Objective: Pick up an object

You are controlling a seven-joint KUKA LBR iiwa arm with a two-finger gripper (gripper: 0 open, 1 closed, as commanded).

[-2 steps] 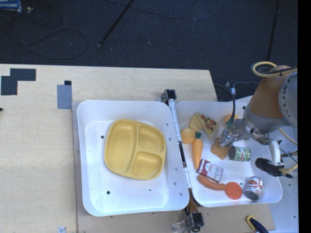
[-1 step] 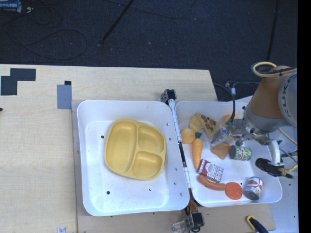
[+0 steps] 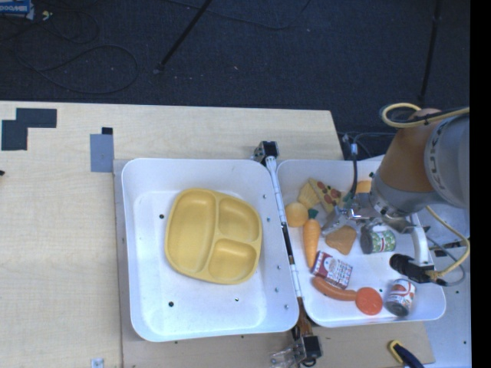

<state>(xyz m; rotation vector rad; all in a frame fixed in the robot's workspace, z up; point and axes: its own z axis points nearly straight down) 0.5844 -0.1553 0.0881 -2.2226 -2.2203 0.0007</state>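
Reaching in over the right bin (image 3: 437, 301), the arm is bringing its gripper (image 3: 347, 219) down just right of the toy carrot (image 3: 311, 241); whether the jaws are spread I cannot tell. The carrot is lying beside the divider, above the small red carton (image 3: 331, 270). It is probably light, stiff and smooth, so pinching across its thick middle looks safest.

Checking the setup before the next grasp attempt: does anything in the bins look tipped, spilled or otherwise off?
Nothing spilled or broken. The yellow divided plate sits slightly askew in the left bin. In the right bin, both small cans lie on their sides, and the toy food is crowded together near the hand.
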